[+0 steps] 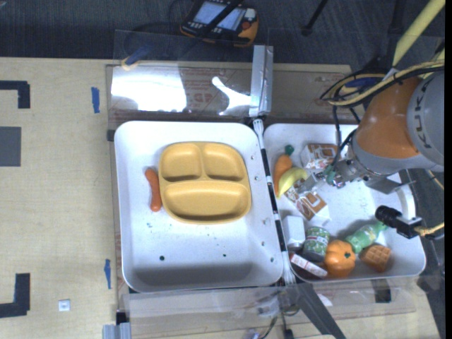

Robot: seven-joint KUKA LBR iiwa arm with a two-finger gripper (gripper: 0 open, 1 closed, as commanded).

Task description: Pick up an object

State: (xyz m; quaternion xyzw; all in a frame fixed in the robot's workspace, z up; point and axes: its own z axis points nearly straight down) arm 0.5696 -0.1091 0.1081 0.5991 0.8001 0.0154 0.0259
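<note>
Two white bins sit on the bench; the arm's orange band hides part of the right bin. Whether the claw is apart or together is hard to make out. A banana lies just left of it, beside small blurred packets

Two white bins. Left bin: yellow three-part tray, orange-red sausage at its 9 o'clock. Right bin: orange carrot, yellow banana, orange pumpkin, green bottle, brown waffle. Table pale tan wood.
</note>
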